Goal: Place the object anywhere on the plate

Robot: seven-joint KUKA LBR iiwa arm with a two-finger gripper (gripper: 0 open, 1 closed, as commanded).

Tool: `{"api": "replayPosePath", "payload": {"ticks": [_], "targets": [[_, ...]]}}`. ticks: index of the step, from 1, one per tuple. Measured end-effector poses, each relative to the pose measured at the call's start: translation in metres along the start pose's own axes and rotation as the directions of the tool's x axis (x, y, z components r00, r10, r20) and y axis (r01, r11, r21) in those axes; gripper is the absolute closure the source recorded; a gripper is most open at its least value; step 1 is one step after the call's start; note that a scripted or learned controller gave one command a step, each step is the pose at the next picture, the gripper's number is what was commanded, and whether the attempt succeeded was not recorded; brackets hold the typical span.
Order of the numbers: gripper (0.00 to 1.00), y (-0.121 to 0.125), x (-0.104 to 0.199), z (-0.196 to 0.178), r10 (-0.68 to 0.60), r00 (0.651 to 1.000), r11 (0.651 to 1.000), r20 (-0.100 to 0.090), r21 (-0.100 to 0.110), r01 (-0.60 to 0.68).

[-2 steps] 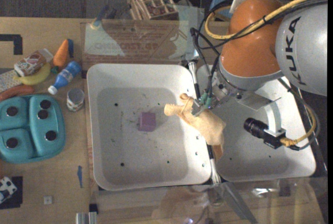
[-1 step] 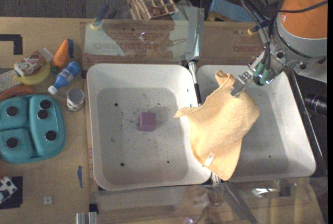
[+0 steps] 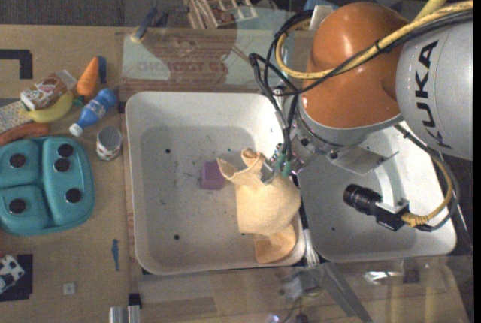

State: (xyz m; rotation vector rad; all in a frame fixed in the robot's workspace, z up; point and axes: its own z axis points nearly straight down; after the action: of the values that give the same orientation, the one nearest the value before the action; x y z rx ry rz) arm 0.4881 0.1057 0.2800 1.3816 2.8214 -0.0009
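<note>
At the near edge of the desk [image 3: 75, 261], the left bin [image 3: 150, 239] holds the task's likely object, a tan cloth-like thing [image 3: 264, 207], crumpled against the bin's right wall, its lower end lapping toward the near right corner and its upper end rising in a twisted peak. Just left of that peak a small purple block [image 3: 212, 175] lies flat on the bin floor, touching or nearly touching the cloth; which of the two is meant I cannot say for sure. The gripper [image 3: 275, 166] sits right at the cloth's upper end, but the wrist hides the tips, so I cannot tell how the jaws stand or whether they have anything. The cloth looks soft, light and limp: it would sag and trail when lifted, so a pinch on the bunched peak seems safer than one on a flat fold, which could slip out. The right bin [image 3: 443, 239] lies largely under the arm [image 3: 361, 81]. Beyond the left bin's left wall, a teal sectioned plate [image 3: 46, 197] rests on the desk, well apart from the cloth, so the carry would be long and the loose tail might drag on the bin rim. Farther back lie a small can [image 3: 110, 142], a blue bottle [image 3: 94, 111], a banana [image 3: 49, 111] and a carrot [image 3: 90, 74].
</note>
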Motion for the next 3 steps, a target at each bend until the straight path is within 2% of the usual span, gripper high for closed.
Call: {"api": "replayPosePath", "payload": {"ticks": [1, 2, 3], "targets": [[1.0, -0.08, -0.09, -0.156, 0.132, 0.991, 0.991, 0.003, -0.003, -0.132], [1.0, 0.018, 0.016, -0.155, 0.141, 0.99, 0.99, 0.002, -0.004, -0.141], [0.0, 0.018, 0.016, -0.155, 0.14, 0.99, 0.99, 0.002, -0.005, -0.14]]}}
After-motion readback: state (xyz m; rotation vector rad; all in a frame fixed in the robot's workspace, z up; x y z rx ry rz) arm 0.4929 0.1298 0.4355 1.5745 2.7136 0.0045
